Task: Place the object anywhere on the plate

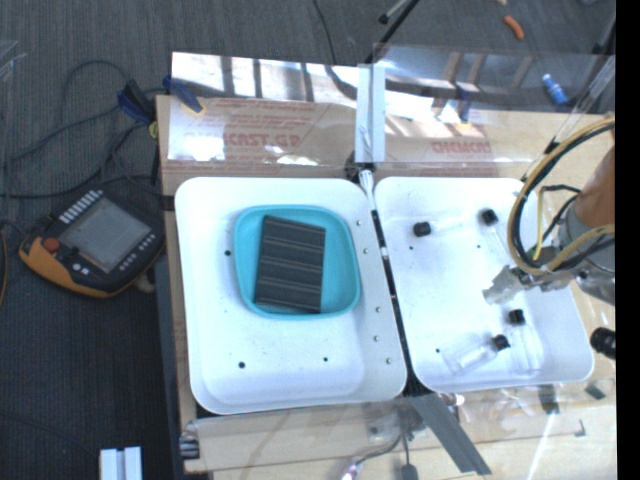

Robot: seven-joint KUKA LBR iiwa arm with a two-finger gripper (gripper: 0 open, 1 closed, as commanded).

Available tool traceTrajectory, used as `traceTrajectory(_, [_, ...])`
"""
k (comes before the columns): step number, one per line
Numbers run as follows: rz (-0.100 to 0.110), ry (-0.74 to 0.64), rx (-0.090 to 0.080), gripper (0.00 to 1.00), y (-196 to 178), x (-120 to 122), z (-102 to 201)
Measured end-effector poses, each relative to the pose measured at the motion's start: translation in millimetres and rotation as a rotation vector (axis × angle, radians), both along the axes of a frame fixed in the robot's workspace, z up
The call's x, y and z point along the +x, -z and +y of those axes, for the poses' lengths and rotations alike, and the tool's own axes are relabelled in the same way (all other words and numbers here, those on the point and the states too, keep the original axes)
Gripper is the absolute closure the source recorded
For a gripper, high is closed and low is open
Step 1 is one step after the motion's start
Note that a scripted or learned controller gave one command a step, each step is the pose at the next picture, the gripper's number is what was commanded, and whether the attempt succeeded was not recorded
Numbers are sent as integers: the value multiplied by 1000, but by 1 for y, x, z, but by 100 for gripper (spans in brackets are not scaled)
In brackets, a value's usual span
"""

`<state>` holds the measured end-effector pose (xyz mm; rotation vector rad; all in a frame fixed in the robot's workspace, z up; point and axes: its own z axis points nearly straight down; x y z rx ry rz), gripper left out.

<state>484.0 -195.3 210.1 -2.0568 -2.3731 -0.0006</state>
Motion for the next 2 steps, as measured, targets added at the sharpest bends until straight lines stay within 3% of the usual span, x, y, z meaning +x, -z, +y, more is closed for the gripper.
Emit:
traceTrajectory(1, [0, 0, 0, 0, 0, 0, 0])
traceTrajectory(2, [-1, 27, -5, 0, -115, 26, -29])
